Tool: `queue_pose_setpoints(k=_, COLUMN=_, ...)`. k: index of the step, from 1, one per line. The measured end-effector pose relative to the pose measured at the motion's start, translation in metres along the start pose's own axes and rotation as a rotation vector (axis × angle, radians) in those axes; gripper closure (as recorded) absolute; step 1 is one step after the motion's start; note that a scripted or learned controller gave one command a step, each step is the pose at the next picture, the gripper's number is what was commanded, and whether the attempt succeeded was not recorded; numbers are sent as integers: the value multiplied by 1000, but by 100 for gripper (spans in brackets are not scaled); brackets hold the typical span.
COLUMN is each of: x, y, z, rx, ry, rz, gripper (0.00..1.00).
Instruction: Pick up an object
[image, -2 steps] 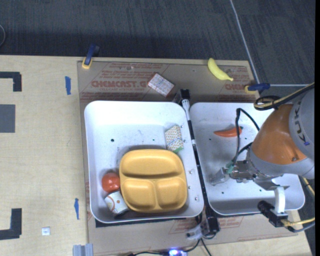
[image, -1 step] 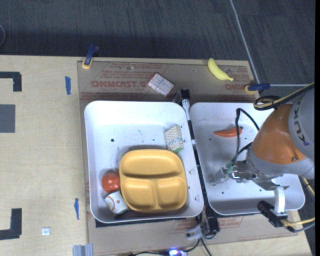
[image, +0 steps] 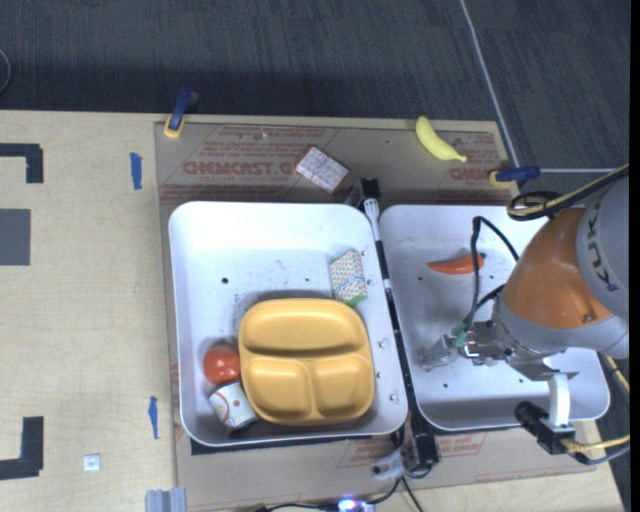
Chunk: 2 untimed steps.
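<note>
Bench with two white bins (image: 190, 240): yellow tray (image: 305, 358) left, orange carrot (image: 455, 265) right, fingers (image: 437, 352) state unclear.

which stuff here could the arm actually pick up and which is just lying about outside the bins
In the bins, pickable:
yellow tray
red ball
patterned packet
small cup
orange-red piece

Lying about outside:
banana
small box
blue clamps

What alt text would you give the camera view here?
The arm's gripper is low over the right bin, near an orange-red object. The left bin holds a yellow compartment tray, a red ball and a small patterned packet.
</note>
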<state>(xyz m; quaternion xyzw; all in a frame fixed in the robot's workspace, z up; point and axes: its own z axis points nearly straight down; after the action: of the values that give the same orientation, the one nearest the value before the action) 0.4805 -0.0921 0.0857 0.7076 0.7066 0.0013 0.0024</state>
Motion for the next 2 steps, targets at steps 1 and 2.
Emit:
queue_pose_setpoints(k=1, x=0, y=0, z=0, rx=0, ry=0, rz=0, gripper=0)
queue_pose_setpoints(k=2, x=-1, y=0, z=0, rx=0, ry=1, rz=-2, gripper=0)
